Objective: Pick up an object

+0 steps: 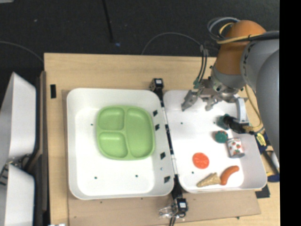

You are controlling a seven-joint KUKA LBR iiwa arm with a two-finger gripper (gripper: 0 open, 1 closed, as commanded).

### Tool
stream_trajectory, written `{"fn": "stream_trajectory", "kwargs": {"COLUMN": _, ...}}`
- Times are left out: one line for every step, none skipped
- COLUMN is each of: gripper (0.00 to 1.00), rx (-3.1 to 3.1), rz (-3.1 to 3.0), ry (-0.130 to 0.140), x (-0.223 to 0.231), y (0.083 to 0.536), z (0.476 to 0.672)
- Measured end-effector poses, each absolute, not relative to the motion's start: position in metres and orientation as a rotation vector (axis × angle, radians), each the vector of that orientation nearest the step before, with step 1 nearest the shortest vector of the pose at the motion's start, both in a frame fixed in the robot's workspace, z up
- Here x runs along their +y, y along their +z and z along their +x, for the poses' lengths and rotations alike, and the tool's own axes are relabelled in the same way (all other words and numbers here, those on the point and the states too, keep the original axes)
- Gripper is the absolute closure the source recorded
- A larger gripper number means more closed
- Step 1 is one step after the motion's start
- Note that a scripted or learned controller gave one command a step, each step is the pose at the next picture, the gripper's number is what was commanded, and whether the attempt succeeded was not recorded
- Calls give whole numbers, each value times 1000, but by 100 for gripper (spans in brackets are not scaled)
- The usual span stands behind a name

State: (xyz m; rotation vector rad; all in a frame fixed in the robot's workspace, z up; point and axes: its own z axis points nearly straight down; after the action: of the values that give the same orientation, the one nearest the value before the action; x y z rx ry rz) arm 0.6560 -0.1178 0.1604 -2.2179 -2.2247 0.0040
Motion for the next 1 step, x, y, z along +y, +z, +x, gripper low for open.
{"fn": "stream_trajectory", "kwargs": {"gripper": 0, "rx": -2223, "rz": -2221, "ry": 4, "x": -119, "y": 108, "z": 656}}
